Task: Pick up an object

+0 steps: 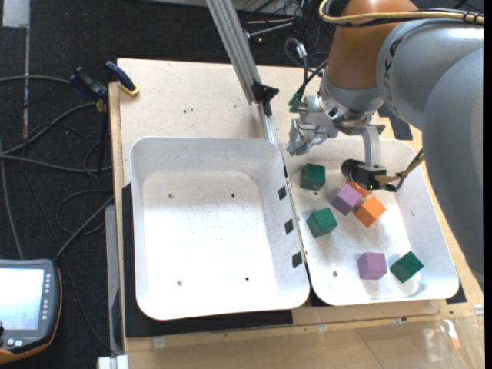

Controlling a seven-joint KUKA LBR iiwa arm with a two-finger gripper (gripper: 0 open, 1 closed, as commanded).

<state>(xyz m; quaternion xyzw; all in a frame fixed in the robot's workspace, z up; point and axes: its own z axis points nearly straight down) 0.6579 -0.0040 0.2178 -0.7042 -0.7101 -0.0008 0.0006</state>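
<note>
The two white bins (pixel 204 229) look like smooth plastic, a bit speckled with dirt. The bench (pixel 184 98) is pale wood with a rough, dotted top. The little blocks (pixel 372 265) look matt, maybe wood or foam. The arm (pixel 430 60) has grey painted metal and a shiny orange band (pixel 369 29). A silver metal pole (pixel 234 37) leans over.
</note>
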